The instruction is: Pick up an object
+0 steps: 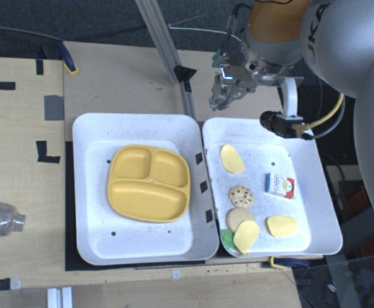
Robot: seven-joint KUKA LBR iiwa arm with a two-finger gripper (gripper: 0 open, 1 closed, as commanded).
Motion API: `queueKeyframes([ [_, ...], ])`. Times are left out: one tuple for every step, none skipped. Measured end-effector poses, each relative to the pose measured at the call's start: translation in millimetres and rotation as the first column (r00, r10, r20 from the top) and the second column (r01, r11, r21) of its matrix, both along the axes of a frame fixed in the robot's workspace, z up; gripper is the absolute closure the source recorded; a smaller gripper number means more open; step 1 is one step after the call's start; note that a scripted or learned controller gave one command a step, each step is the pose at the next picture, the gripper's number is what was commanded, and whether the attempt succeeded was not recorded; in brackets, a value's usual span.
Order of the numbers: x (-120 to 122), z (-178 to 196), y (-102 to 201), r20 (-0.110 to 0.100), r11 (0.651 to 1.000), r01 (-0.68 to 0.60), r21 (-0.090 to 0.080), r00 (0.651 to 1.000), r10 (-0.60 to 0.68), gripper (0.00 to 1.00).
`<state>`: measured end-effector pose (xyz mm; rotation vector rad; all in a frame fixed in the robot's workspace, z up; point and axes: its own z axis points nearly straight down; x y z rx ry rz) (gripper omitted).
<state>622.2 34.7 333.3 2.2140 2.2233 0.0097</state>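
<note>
The gripper [227,98] hangs above the right bin's [315,172] far-left corner; whether it is clenched cannot be told. Near that corner a yellow oval piece [231,159] lies, long axis running far-to-near.

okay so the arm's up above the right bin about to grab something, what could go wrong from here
1. The cookie, a beige piece, a yellow piece and a green item crowd together, so the gripper might nudge or catch two.
2. The small carton and other yellow pieces lie flat, so the fingers may slip off.
3. The green item sits against the right bin wall, leaving little room.
</note>
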Motion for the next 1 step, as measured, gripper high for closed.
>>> queueKeyframes([
  [-27.2,-112.5,-41.3,-0.018,1.0,0.007,-0.004,1.0,-0.007,1.0],
])
